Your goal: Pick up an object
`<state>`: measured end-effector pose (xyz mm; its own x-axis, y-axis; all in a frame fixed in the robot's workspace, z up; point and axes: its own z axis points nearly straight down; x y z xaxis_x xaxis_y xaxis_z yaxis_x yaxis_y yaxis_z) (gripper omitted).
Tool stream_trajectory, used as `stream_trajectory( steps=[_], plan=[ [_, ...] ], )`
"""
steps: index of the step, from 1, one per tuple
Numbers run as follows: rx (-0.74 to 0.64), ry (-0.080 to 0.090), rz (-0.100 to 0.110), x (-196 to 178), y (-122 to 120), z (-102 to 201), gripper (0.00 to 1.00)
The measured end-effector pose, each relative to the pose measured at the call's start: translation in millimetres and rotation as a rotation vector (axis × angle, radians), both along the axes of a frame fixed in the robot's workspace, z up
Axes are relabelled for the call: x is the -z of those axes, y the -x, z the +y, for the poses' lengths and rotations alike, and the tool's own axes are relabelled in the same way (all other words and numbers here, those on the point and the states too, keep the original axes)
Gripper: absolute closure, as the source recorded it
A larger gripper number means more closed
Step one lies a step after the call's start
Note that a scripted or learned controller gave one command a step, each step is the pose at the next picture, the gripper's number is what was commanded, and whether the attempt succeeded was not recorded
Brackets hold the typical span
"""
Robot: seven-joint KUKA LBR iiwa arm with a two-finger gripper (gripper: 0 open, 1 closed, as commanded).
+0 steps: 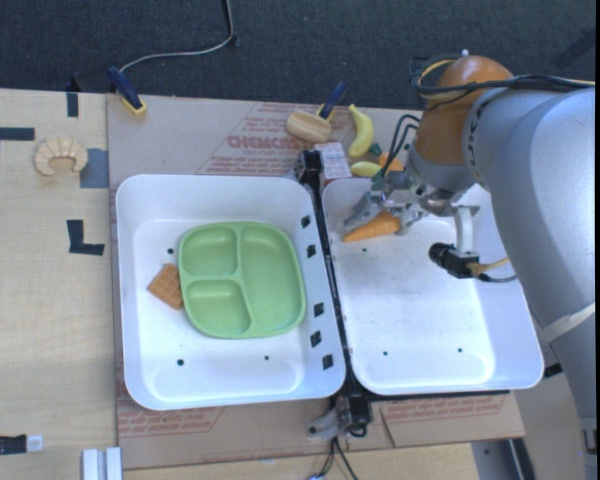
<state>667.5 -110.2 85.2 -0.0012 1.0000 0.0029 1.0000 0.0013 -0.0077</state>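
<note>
An orange carrot-shaped piece (pixel 372 228) lies in the far left corner of the right bin (pixel 440 348). My gripper (pixel 382 210) is low over that corner, right above and against the orange piece; whether it grips the piece is unclear. In the left bin (pixel 140 348) a green divided plate (pixel 242 278) lies flat. A tan cracker-like piece (pixel 165 286) is tucked partly under the plate's left edge.
Behind the bins on the cardboard lie a yellow banana (pixel 360 131), a tan bread roll (pixel 308 125) and a small box (pixel 331 158). A croissant (pixel 60 155) sits on the bench at far left. The arm's grey body (pixel 540 168) covers the right bin's right side.
</note>
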Motion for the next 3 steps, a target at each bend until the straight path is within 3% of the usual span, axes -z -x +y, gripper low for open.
stream_trajectory(
  steps=[3],
  plan=[
    [0.002,0.002,-0.001,0.0,0.1,1.2,0.0]
  ],
)
